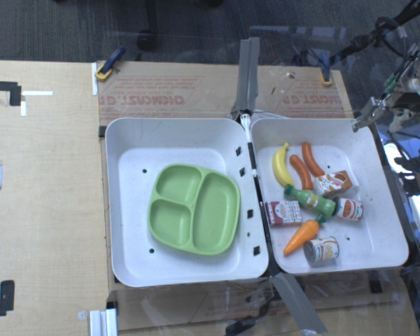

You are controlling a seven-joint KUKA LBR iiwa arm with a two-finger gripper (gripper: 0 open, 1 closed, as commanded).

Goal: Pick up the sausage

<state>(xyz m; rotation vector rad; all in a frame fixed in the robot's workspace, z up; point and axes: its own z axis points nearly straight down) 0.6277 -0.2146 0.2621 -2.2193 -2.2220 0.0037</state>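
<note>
Two orange-red sausages lie side by side in the upper middle of the right bin (378,187). The longer sausage (312,159) runs at a slant towards the back. The second sausage (300,173) sits just left of it, its lower end against a green bottle (312,201). A yellow banana (281,165) lies close on the left of both.
Crowded around the sausages are a white and brown packet (334,183), a red carton (283,213), a carrot (301,236), a small can (349,209) and a tin (323,250). The left bin (126,187) holds a green divided plate (194,208). Cables and metal fittings (388,103) stand at the right.
</note>
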